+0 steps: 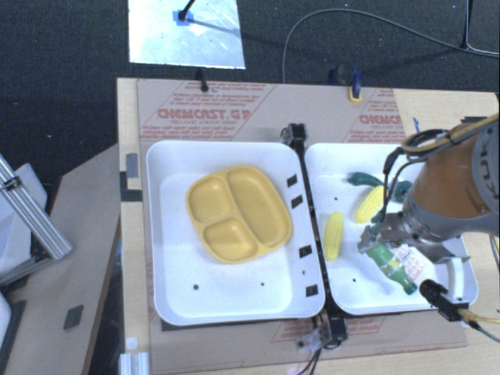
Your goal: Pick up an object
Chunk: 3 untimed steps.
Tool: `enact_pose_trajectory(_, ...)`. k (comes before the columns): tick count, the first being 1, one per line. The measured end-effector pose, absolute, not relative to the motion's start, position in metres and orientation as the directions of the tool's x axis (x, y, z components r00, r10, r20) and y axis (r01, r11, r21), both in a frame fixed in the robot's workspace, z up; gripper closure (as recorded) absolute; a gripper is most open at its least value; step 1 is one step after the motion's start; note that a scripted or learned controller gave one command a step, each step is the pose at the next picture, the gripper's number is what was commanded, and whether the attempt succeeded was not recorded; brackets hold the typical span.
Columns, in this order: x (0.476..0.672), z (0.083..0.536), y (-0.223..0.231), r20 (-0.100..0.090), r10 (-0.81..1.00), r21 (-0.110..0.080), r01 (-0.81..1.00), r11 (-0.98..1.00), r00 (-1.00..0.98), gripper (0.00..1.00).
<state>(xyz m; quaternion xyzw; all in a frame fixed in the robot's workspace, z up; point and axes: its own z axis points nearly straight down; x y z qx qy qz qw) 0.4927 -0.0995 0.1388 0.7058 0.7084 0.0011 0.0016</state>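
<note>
In the right bin (344, 291), a green bottle with a white label (400, 266) lies at a slant near the front. My gripper (373, 239) is down in this bin, right at the bottle's upper left end, and the wrist hides where they meet. Two yellow corn cobs lie close by: one (333, 235) near the bin's left wall, the other (369, 203) further back, just above the gripper. A teal-green object (364, 180) rests behind the second cob.
The left bin (176, 287) holds a yellow divided plate (237, 212) in its middle. A black-clipped divider (305, 209) runs between the two bins. My arm covers the right bin's right side.
</note>
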Motion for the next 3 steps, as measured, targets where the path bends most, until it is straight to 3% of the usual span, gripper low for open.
enact_pose_trajectory(2, 0.494, 0.266, -0.101, -0.002, 1.0, 0.009, 1.0, 0.005, -0.005, 1.0)
enact_pose_trajectory(3, 0.503, 0.256, -0.057, 0.001, 1.0, 0.001, 1.0, 0.009, -0.009, 1.0)
